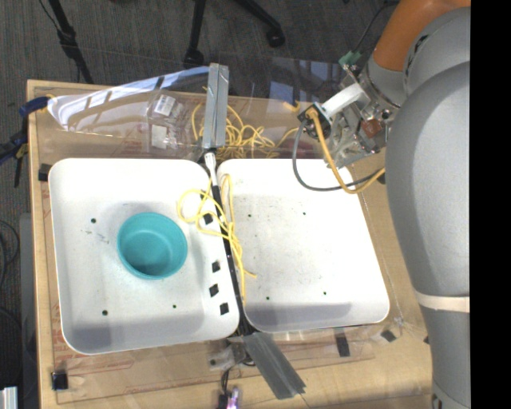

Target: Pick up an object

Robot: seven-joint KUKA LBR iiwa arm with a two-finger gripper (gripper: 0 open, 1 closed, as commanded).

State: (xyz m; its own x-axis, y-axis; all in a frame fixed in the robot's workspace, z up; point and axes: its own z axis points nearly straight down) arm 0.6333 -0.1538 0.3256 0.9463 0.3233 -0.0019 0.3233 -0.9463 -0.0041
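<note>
A teal bowl (152,244) stands upright in the middle of the left bin (76,323). The right bin (319,248) shows bare white floor with faint scuffs. My gripper (349,128) hangs over the far right corner of the right bin, well away from the bowl, with black and yellow cables looping under it. The thick grey arm (435,184) with its orange band (407,24) covers the view's right side. I see nothing held at the gripper.
Yellow cord (209,209) drapes over the divider between the bins and piles up behind them (239,132). A grey bar (214,100) and a clear plastic sheet (120,104) lie at the back. Black clips (215,279) line the divider.
</note>
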